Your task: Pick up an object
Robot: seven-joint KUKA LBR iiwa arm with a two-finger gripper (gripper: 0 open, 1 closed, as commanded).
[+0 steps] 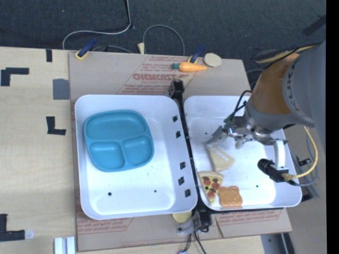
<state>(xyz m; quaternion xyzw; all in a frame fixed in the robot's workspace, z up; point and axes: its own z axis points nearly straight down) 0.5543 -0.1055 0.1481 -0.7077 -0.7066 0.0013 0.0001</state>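
Observation:
The right bin [275, 197] holds a pale cream wedge [220, 158], a toy pizza slice [211, 186] and a brown toast-like piece [230, 196] near its front edge. My gripper [226, 133] hangs low over the right bin, just above and behind the cream wedge. Its fingers [216, 138] stand apart with nothing between them, one tip close to the wedge's upper corner. The grey arm with its orange band [273, 89] comes in from the right.
The left bin [95, 194] holds a blue divided plate [118, 139]. A toy carrot [191, 66] and a round beige piece [213, 60] lie on the cardboard behind the bins. A black divider [183, 142] runs between the bins. Cables trail at the back.

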